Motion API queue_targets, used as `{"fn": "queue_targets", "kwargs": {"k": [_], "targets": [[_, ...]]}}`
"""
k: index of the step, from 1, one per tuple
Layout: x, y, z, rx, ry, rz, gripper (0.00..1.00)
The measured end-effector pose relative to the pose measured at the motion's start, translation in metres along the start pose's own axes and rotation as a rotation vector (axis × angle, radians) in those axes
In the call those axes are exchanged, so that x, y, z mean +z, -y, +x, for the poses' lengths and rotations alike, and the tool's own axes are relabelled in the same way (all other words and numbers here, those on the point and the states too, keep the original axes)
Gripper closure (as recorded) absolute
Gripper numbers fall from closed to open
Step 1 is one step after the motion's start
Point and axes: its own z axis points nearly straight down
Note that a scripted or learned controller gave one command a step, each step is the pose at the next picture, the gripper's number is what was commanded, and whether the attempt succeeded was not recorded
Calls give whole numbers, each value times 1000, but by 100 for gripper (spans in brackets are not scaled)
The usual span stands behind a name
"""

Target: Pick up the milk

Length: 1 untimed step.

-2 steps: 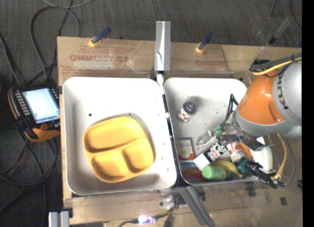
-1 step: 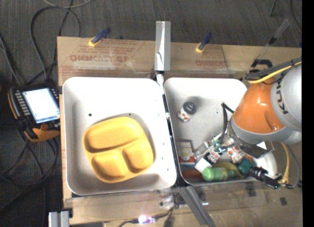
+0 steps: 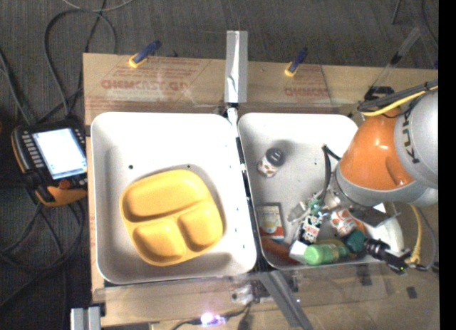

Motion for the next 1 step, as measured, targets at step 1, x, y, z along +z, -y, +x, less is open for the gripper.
{"fn": "queue_targets", "kwargs": {"k": [1], "targets": [[-78, -8, 40, -110, -20, 22, 100]]}}
